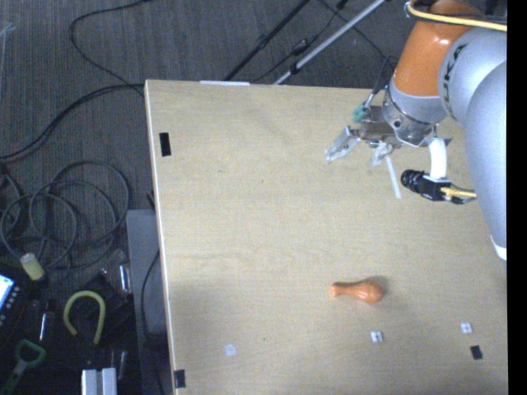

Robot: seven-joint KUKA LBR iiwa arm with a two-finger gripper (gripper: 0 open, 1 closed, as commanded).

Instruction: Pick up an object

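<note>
Orange, pear-shaped object (359,291) is lying on the worktop (247,220), well below the end effector (362,148) in the camera view, long axis left-right; your end effector is hovering released, grasping nothing.

a small orange pear-shaped object (359,291) lies on its side, narrow end pointing left.

- A robotics lab or test bay: a plain wooden bench (247,220) stands on grey carpet.
- Loose black cables (66,204) coil on the floor (well left of the jaws).
- Metal stand legs (346,23) cross behind them.
</note>
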